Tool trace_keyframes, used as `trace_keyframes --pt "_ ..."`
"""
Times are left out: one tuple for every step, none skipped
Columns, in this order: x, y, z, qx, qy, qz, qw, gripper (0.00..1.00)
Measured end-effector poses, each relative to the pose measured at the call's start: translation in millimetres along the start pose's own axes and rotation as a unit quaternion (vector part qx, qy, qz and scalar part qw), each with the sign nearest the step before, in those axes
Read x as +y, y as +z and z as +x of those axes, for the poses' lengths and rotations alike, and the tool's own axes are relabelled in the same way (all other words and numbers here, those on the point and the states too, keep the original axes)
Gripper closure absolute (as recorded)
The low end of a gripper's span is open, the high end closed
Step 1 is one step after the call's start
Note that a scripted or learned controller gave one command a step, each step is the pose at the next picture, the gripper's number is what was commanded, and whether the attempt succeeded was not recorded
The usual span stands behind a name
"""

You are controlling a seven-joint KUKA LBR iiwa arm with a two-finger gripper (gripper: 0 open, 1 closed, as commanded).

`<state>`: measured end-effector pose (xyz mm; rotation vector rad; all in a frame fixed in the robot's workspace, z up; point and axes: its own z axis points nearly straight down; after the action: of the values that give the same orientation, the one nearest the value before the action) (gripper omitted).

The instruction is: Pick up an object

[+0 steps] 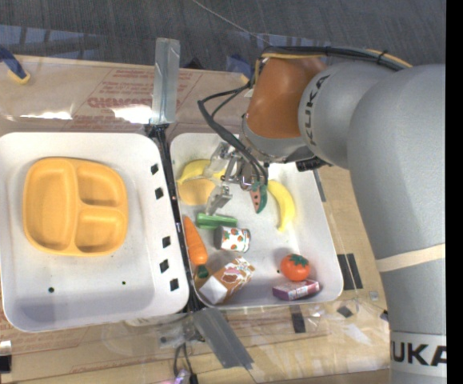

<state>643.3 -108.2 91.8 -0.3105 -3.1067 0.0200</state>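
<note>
In the upper part of the right bin [327,250], the gripper [229,174] is lowered among toy foods, placed for a grab; whether it is spread or closed cannot be told. A banana [282,202] and watermelon slice [258,195] lie just beside it.

plate [75,206] in left bin [7,238], carrot [195,242] right

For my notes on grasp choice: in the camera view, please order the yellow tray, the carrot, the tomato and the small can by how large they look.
1. yellow tray, clearly the largest
2. carrot
3. tomato and small can: they look alike, so I do not rank them.
</note>
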Motion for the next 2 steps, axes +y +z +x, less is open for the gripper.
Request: trace_keyframes --pt "-2 1 60 -0.009 -0.037 -0.007 0.9992 0.00" --pt "-23 2 103 -0.009 -0.007 -0.007 0.9999 0.00"
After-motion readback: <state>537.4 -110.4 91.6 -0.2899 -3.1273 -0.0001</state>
